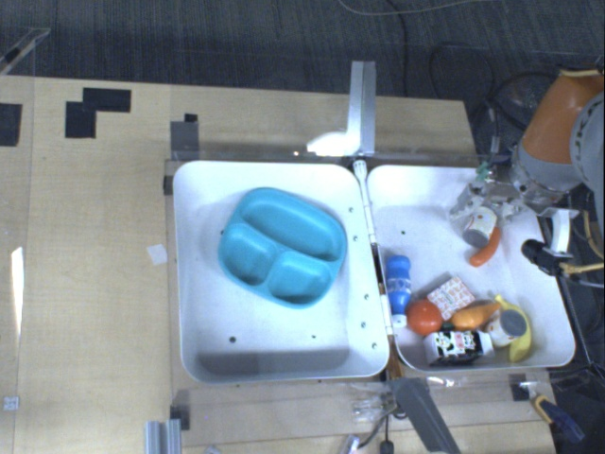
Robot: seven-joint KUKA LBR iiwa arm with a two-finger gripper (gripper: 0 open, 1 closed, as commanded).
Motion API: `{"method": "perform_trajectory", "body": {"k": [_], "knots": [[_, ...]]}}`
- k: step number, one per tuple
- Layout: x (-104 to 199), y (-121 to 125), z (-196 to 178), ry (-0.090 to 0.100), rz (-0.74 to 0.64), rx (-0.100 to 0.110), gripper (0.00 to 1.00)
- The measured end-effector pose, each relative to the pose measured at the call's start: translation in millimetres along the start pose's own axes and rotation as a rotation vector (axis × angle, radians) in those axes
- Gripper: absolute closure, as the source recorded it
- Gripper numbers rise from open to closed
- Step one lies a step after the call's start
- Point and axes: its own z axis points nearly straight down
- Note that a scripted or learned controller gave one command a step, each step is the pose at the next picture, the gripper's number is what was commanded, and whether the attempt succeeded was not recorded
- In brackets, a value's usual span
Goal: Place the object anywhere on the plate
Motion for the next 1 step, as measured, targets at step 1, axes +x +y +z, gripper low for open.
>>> {"method": "perform_trajectory", "body": {"k": [1], "knots": [[6.6, 23.6, 8.8, 0.000, 0.208, 0.006, 0.00]]}}
